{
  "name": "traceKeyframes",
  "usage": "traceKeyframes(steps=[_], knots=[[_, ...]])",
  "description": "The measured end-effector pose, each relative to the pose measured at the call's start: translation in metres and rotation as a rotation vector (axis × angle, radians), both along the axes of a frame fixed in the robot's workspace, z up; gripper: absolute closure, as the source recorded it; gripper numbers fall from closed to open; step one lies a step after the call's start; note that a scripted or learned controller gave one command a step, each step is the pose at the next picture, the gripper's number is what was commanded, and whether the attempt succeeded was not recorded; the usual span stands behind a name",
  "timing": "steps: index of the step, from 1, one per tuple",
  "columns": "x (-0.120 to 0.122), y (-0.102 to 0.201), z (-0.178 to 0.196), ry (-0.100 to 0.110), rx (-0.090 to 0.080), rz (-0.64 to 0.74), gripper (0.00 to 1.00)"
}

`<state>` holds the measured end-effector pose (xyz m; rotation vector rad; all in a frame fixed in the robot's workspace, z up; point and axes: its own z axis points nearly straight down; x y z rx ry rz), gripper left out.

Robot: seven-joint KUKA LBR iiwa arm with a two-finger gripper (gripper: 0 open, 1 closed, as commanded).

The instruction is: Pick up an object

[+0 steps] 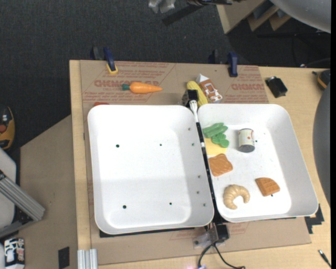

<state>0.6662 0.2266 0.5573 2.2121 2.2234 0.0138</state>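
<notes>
2 white bins sit side by side on a wooden board (79, 157). The left bin (147, 168) serves as the landmark. Behind it on the board lies a toy carrot (142, 88), and behind its far right corner a corn cob (194, 89) rests beside a small carton (210, 90). Just right of the landmark, touching it along the shared rim, the right bin (278, 136) holds the toys: green pea pods (216, 133) over a yellow slice (212, 147), then a slice of toast (220, 165), a croissant (236, 195), a small can (245, 140) and a second bread piece (268, 186). Part of the grey arm (307, 10) shows far right of the landmark; the state of its hand cannot be told.
</notes>
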Motion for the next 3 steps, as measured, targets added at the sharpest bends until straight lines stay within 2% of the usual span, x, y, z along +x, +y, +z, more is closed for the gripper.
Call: traceKeyframes(steps=[3], knots=[[0.000, 0.003, 0.032, -0.015, 0.003, 0.004, 1.00]])
